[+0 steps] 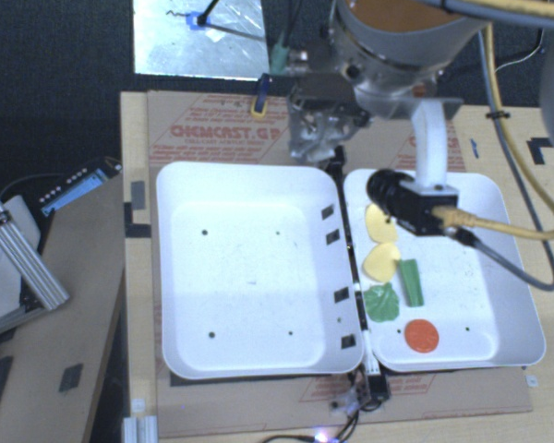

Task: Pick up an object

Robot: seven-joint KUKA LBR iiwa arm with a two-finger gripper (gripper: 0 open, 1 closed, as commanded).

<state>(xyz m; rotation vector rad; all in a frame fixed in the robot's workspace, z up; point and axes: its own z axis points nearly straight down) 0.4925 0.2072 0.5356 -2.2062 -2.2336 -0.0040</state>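
**Item 1.** Nearest you, a flat round orange disc (422,336) is lying on the floor of the right-hand shallow white plastic bin (526,340), close to its near wall.

**Item 2.** Just beyond it and toward the bins' shared edge, a crinkled green leaf-shaped piece (382,302) is resting flat.

**Item 3.** A short green rectangular bar (411,282) is lying just beside the leaf piece, on its right, with its long side pointing away from you.

**Item 4.** A pale yellow rounded piece (380,263) is sitting just beyond the leaf piece, near the bar's far end.

**Item 5.** A second pale yellow rounded piece (379,221) is lying farther back, partly covered by item 6.

**Item 6.** A black cylindrical unit (402,201) on a white bracket is hanging over the right bin's far half, with a yellow cable (499,232) trailing off to the right.

**Item 7.** The left-hand shallow white plastic bin (166,275) is sitting alongside, touching the right one; you are seeing small dark dots on its floor.

**Item 8.** The metal two-finger gripper (316,141) is hovering above the bins' far edge, where the two meet, well apart from every object. You cannot tell whether it is open or closed, and nothing is showing in its grasp.

**Item 9.** The grey arm (397,26) is looming over the far side.

**Item 10.** Farthest off, a crinkled silver sheet (198,26) is lying on the dark floor.
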